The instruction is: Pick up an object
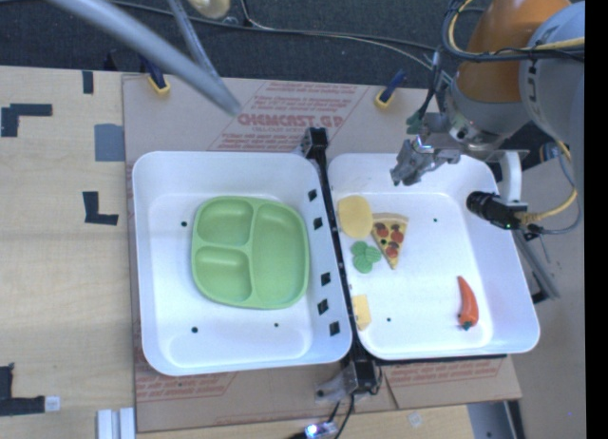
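The end effector hovers over the right bin's far rim; whether it is spread is unclear. Pizza, yellow disc and pepper lie inside.

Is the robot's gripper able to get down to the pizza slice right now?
Probably yes. The gripper hangs over the far edge of the right white bin, and the triangular toy pizza slice lies uncovered below it. The yellow disc and green piece sit close beside it, so they might get bumped.
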Action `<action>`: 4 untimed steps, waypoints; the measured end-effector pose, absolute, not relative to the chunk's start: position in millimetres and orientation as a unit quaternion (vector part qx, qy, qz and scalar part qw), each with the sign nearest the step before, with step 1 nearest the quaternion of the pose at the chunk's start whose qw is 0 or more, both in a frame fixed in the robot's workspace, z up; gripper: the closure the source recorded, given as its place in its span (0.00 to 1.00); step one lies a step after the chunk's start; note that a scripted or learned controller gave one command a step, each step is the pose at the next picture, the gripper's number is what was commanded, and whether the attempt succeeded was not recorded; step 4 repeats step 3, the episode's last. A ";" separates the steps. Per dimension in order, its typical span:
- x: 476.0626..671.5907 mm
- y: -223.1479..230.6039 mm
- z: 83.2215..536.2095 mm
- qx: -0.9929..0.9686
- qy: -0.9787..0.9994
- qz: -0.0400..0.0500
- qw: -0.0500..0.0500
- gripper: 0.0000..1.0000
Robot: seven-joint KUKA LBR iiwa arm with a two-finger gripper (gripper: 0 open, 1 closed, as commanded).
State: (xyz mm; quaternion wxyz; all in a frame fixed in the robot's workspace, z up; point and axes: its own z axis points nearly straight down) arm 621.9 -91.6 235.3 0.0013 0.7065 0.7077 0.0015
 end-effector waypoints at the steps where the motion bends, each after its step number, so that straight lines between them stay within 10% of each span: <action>1: 601.5 -39.1 241.2 0.705 0.709 0.000 -0.001 1.00; 4: 577.7 54.6 217.4 0.705 0.709 -0.001 -0.001 1.00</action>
